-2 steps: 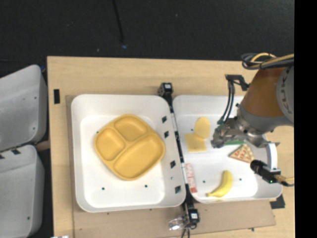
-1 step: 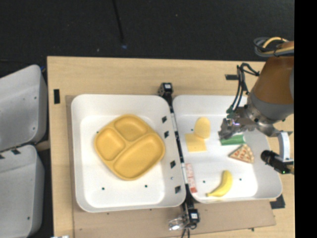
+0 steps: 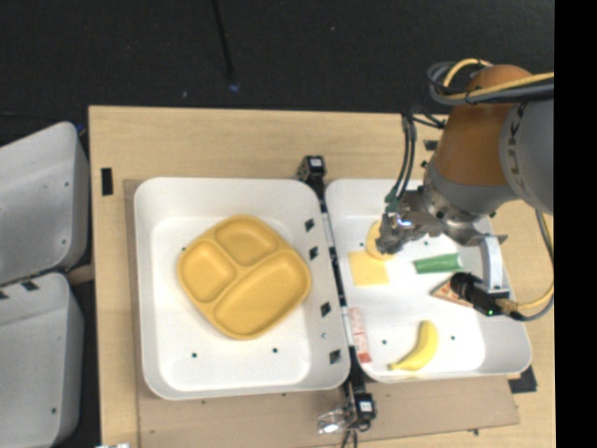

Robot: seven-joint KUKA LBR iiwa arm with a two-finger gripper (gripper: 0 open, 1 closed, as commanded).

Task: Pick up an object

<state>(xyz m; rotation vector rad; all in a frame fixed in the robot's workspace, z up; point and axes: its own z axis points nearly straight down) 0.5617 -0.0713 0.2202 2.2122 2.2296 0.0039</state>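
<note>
hand (image 3: 390, 236) low in right white bin (image 3: 504, 348), grip state can't tell | sits over flat yellow square piece (image 3: 369, 269) | yellow plastic banana (image 3: 419, 348) near front wall | yellow three-section plate (image 3: 244, 274) in left white bin (image 3: 154, 343)

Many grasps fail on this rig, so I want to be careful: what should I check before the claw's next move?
1. Claw over the right bin: ok.
2. A target beneath it: ok, it hangs by the yellow square piece.
3. Anything held in the claw: cannot tell from this angle.
4. Green stick away from the claw: ok, it lies apart, to the right.
5. Banana out of the way: ok, near the bin's front edge.
6. Yellow divided plate in the left bin, away from the arm: ok.
</note>
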